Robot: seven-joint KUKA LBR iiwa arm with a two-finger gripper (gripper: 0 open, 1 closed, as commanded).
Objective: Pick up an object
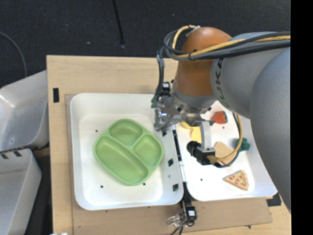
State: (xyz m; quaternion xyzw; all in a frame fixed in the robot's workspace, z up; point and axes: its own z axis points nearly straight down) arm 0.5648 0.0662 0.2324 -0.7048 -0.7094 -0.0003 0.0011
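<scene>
1. Green divided plate (128, 151) lay flat in the left bin (85, 190), with its right edge near the wall shared with the right bin (215, 192). It looked the nearest candidate for the pick.
2. Smaller candidates sat in the right bin. A pizza slice (237, 180) lay toward the near corner. A tan wedge (224, 152), a yellow piece (194, 132), a red piece (220, 117) and a teal piece (243, 144) lay close under the arm.
3. The step in hand seemed to be the approach, with no target yet reached. To do it well, the arm would first need to move off the strip where the two bin rims met. A straight descent there would likely strike the walls rather than an object.
4. The plate was wide and flat, so only its raised edge offered a grip, and the approach would have to straddle that edge. The pizza slice stood apart from its neighbours and looked the easier choice.
5. The end effector (163, 119) hung over the meeting rims, just beside the plate's right edge, above the worktop (98, 72).
6. Whether the end effector was open or shut could not be told, and nothing was seen held in it. Contact with the rim could not be judged either.
</scene>
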